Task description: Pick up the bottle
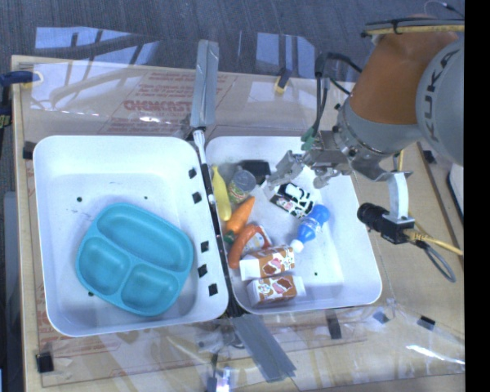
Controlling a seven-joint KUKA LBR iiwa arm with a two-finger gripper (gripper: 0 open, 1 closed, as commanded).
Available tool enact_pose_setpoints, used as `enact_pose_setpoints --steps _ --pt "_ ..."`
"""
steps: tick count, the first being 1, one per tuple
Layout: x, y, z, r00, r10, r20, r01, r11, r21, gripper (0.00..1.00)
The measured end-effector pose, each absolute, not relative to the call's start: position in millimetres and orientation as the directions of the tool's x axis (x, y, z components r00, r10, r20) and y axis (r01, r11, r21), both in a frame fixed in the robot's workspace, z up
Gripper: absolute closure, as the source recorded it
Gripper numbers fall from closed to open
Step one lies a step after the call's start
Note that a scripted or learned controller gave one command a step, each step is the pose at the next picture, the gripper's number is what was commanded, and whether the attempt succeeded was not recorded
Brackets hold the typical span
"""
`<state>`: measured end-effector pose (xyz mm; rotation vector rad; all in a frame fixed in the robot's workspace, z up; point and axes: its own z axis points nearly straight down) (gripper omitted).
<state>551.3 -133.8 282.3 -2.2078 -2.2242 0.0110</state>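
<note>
Starting at the worktop's (106, 113) left side, the left bin (57, 158) carries a blue divided plate (135, 257) lying flat toward its near edge. Across the centre divider, the right bin (355, 280) is crowded along its left wall: a banana (221, 194), a small can (242, 183), a carrot (240, 216) and, toward the near edge, two brown snack cartons (269, 276). The bottle (309, 224), clear with a blue cap, lies on its side near the bin's middle, just beside a black-and-white toy (293, 198) and close to the upper carton. The tool (304, 170) hangs over the bin's far half, above and slightly behind the toy, fingers spread and nothing between them. From there the risks look plain: a descent on the current line would likely meet the toy rather than the bottle, and the bottle's rounded, slick body could roll or squirt out toward the right wall if the fingers close off-centre or along its length. The neighbouring carton could also block one finger.
</note>
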Motion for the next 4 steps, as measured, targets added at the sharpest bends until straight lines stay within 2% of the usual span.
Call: enact_pose_setpoints --steps 1,2,3,4 --pt "504.5 -194 211 -0.029 1.000 0.001 1.000 0.029 -0.010 0.00" --pt "533.8 -210 193 -0.012 1.000 0.001 1.000 0.012 -0.008 0.00" --pt "550.6 -210 101 0.084 0.996 0.001 0.996 -0.084 -0.004 0.00" --pt "484.6 -206 89 0.149 0.989 0.001 0.989 -0.149 -0.006 0.00"
